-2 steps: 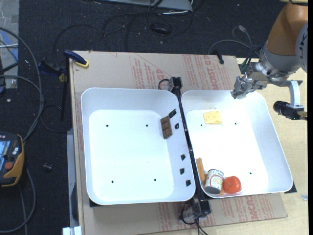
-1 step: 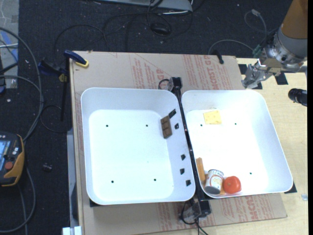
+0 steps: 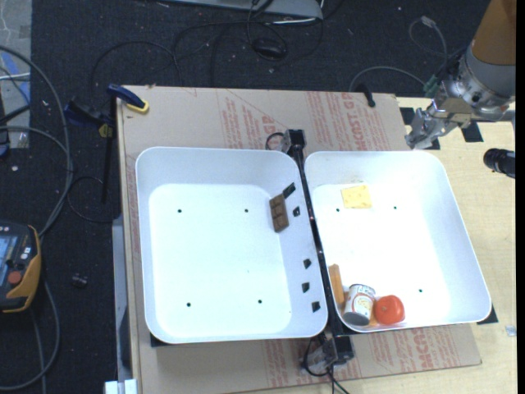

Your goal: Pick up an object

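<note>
tool (image 3: 420, 130) above right bin's (image 3: 459, 220) far corner, grip state unclear, red print on board (image 3: 205, 105) unreadable

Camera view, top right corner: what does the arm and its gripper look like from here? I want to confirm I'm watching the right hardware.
The arm shows an orange band above a grey, rounded wrist section. Below it sits the gripper, a compact grey-metal assembly with pale and dark blocky parts. A small green-tinted detail sits on its upper side. Finer markings are too small to read.
</note>
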Motion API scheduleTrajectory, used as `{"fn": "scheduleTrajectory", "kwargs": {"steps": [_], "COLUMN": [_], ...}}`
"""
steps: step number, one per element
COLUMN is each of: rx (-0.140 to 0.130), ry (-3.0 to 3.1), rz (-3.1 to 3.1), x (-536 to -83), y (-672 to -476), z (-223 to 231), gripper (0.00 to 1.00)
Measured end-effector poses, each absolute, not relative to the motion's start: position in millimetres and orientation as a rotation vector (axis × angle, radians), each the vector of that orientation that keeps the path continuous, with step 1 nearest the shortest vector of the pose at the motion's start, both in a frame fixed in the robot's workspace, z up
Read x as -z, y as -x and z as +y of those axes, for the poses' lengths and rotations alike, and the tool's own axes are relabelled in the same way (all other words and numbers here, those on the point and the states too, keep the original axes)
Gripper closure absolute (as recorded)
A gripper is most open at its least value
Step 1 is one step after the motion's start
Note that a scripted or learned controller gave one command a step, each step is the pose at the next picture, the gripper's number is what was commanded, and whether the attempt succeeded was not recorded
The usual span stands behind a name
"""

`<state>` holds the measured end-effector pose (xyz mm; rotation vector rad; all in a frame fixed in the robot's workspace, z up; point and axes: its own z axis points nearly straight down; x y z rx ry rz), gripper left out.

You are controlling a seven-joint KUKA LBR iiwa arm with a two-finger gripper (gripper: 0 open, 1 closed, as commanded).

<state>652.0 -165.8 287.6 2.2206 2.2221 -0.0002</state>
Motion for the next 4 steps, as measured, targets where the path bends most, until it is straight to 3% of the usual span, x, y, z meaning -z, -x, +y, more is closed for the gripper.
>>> {"fn": "scheduleTrajectory", "kwargs": {"steps": [1,3,4], "rx": [0.0,0.0,0.002], "ry": [-2.218,-2.217,-2.218], "rz": [2.225,2.227,2.227], "x": [-286.5,-287.2,-265.3], "y": [-655.1,-639.5,-636.3], "z": [-118.8,-19.0,30.6], "gripper": [1.0,1.0,1.0]}}
